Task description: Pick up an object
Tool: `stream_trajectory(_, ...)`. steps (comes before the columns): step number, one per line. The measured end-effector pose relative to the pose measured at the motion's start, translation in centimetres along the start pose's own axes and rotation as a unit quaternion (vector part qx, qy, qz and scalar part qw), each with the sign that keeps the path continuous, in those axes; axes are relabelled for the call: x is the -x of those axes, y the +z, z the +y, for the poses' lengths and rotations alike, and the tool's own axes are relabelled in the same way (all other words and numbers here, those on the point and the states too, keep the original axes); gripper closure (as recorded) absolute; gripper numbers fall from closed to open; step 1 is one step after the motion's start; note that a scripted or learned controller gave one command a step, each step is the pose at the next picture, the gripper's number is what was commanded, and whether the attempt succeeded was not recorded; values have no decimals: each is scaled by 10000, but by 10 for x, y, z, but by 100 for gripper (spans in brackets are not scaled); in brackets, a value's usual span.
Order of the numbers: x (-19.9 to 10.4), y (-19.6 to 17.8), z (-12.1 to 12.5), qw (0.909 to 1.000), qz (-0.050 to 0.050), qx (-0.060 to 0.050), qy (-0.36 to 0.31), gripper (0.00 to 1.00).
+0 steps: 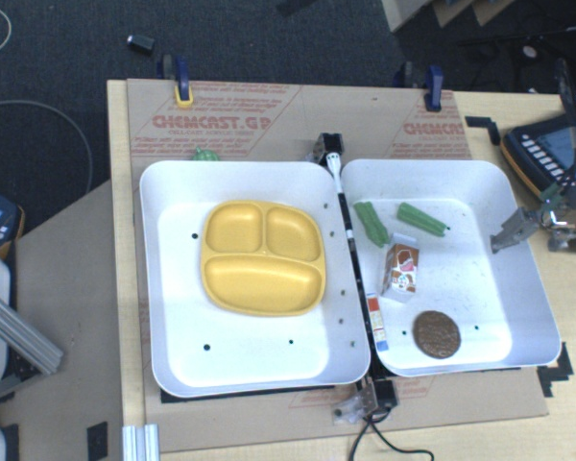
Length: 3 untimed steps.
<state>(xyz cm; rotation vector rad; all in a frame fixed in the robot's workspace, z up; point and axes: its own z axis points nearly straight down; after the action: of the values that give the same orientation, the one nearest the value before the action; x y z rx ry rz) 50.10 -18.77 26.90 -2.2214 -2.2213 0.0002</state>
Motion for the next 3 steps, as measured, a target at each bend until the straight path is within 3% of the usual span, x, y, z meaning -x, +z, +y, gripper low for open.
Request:
stream_trajectory(1, 0, -11, 1, 10000, -9, 16, -5, 100)
stream_trajectory(2, -100, 47, -23, 10000, 34, -45, -46, 100)
stream_trajectory(3, -148, 47, -15, 10000, 18, -16, -31, 100)
